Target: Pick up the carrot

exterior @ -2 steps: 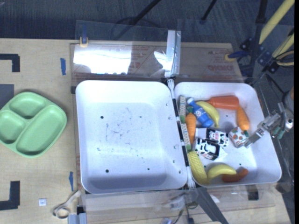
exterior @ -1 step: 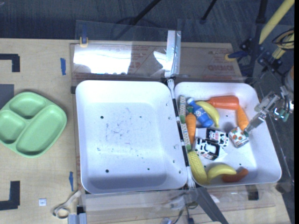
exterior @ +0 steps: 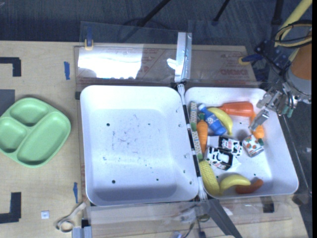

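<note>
Wooden worktop (exterior: pixel 39 63) is seen bearing two white bins, with the arm reaching in at the right.

The carrot (exterior: pixel 202 133) is found in the right bin (exterior: pixel 283 167), against its left wall, its long axis running roughly up and down the view with the thicker end toward the far side. It is touched by a banana (exterior: pixel 221 118) and a blue item (exterior: pixel 214 123). The end effector (exterior: pixel 259 119) is held over the bin's right part, well apart from the carrot; whether it is spread or pressed together cannot be told. A small orange piece (exterior: pixel 258 131) beneath it is hard to identify. The left bin (exterior: pixel 131 143) and a green divided plate (exterior: pixel 32 131) are seen further left. The arm's upper part is cut off by the edge.
</note>
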Motion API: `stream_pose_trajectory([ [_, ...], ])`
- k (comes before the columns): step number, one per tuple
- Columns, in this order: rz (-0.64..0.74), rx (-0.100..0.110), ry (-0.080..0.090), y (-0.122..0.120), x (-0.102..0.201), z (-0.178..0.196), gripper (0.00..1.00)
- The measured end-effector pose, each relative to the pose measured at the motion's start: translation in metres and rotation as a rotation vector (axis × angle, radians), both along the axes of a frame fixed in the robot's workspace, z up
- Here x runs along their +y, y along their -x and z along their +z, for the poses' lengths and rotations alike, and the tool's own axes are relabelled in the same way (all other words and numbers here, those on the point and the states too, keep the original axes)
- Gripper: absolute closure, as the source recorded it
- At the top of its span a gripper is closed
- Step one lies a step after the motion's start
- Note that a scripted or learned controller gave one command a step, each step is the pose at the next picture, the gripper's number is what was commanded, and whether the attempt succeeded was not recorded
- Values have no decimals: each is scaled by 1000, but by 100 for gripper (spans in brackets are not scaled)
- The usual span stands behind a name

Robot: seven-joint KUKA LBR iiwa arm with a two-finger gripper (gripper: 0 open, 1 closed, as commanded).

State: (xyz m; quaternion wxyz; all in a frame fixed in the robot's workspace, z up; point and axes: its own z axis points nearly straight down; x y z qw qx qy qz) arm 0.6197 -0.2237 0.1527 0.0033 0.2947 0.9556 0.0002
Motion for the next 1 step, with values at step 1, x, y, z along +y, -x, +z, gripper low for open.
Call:
stream_pose_trajectory([
  [1,-35,-2,-7,27,7,-66,0],
])
